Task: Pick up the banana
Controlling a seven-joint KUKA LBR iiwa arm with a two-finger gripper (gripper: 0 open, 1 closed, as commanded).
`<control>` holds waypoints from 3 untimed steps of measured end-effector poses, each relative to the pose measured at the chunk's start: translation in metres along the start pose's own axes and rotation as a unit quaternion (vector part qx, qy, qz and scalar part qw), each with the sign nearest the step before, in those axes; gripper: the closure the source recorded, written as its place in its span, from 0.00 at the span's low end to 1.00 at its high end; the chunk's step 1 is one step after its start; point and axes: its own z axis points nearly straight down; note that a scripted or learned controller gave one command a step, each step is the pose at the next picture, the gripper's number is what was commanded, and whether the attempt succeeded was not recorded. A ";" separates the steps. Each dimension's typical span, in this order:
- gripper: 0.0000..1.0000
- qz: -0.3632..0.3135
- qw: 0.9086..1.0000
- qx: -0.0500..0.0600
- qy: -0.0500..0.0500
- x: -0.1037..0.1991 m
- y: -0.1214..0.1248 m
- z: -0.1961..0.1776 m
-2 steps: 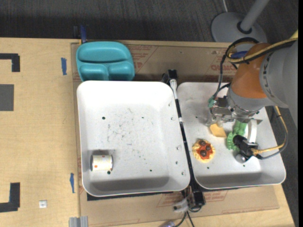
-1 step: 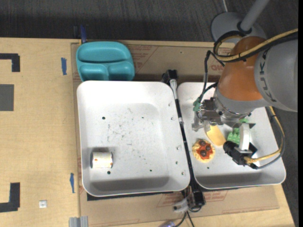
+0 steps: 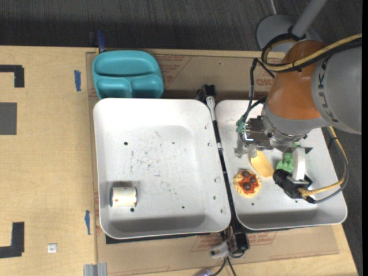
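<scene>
The banana point(image 3: 262, 165) shows as a pale yellow piece in the middle of the right bin point(image 3: 322, 211), partly hidden under the arm. My gripper point(image 3: 255, 145) hangs directly over the banana's upper end, low in the bin. The wrist covers where the two meet, so contact is hidden.
A small round toy pizza point(image 3: 247, 183) lies just left of the banana, and a green toy point(image 3: 284, 165) just right of it. In the left bin point(image 3: 115, 119), a white can point(image 3: 123, 195) rests near the front left corner. A teal tray point(image 3: 127, 73) stands behind the left bin.
</scene>
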 end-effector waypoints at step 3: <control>1.00 0.030 1.000 -0.001 0.000 -0.009 -0.057 -0.010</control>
